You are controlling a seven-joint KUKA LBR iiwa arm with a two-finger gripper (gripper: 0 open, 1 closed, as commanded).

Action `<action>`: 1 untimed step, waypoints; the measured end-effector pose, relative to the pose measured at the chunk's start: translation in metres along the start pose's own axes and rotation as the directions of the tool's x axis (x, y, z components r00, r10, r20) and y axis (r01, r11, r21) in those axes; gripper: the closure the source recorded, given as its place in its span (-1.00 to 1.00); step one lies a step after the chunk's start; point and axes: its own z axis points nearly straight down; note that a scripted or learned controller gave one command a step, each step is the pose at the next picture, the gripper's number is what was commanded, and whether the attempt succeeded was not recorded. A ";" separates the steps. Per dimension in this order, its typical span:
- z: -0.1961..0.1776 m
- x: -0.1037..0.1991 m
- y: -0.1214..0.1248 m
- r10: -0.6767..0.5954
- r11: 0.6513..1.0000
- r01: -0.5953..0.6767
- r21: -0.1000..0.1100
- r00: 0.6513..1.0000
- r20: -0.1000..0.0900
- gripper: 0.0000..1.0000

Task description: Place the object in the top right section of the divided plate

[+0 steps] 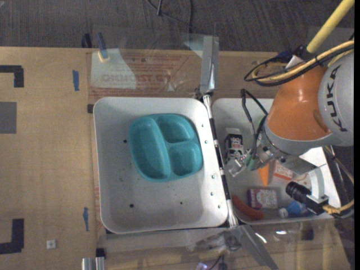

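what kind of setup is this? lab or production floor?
Most likely a robotics lab test bench: a KUKA arm over two white bins, a teal divided plate, loose cables, and blue tape marks on a plywood top.

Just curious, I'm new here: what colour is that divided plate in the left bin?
Teal, plain; the plate shows clearly in the camera view.

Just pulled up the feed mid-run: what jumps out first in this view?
The teal divided plate sits alone in the left bin, none of its sections holding anything. The orange-banded arm looms over the right bin, its gripper low among the clutter there: a purple box, a red-orange sausage-shaped item and an orange piece.
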 end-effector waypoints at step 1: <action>0.000 0.044 0.027 -0.153 0.988 0.153 -0.001 0.988 0.002 1.00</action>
